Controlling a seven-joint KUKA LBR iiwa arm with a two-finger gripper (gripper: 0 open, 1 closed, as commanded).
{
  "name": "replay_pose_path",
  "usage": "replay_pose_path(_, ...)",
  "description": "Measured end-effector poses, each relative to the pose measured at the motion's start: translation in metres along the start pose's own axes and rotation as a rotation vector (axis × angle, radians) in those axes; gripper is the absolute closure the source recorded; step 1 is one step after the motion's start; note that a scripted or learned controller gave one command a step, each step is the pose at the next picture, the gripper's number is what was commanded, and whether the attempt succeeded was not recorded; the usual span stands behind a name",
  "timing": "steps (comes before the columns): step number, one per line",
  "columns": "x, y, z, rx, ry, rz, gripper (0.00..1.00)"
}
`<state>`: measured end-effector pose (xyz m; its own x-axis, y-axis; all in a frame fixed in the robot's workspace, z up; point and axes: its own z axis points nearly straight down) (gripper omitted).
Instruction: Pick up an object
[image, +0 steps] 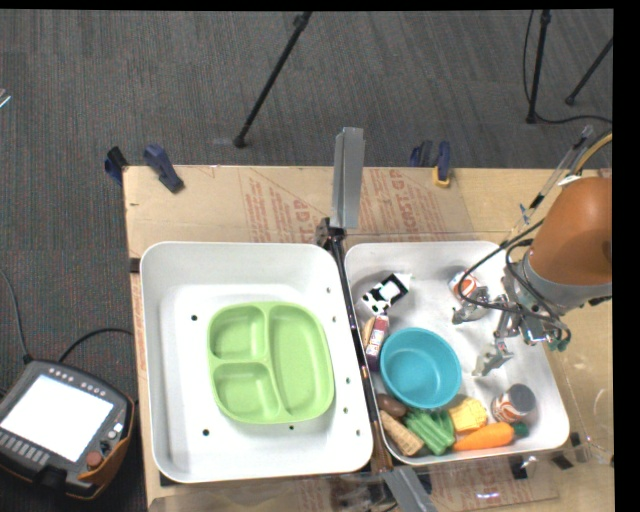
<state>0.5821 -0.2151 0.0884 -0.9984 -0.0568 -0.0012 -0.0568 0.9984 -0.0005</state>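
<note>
My gripper (478, 338) hangs over the right bin (440, 255), just right of a blue bowl (420, 367). Its two fingers are spread open, with only white bin floor showing between them. A small red and white object (465, 286) lies just beyond the upper finger. A round can (513, 404) stands below the lower finger. Along the bin's near edge lie an orange carrot (485, 437), a yellow piece (467, 413), a green piece (432, 430) and a tan piece (402, 433). A black and white cow-patterned block (386, 292) and a brown and pink bar (375, 338) sit left of the bowl.
The left bin (170, 300) holds a green divided plate (270, 362). A grey upright post (348, 185) stands behind the seam between the bins. Cables (545, 200) loop from the arm over the right bin's far right corner. A tablet pendant (60, 425) lies on the floor at left.
</note>
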Motion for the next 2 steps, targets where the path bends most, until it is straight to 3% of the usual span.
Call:
replay_pose_path(1, -0.069, 0.064, 0.0, -0.004, -0.005, 0.072, 0.0)
replay_pose_path(2, 0.002, 0.019, 0.001, -0.001, 0.0, -0.068, 0.0)
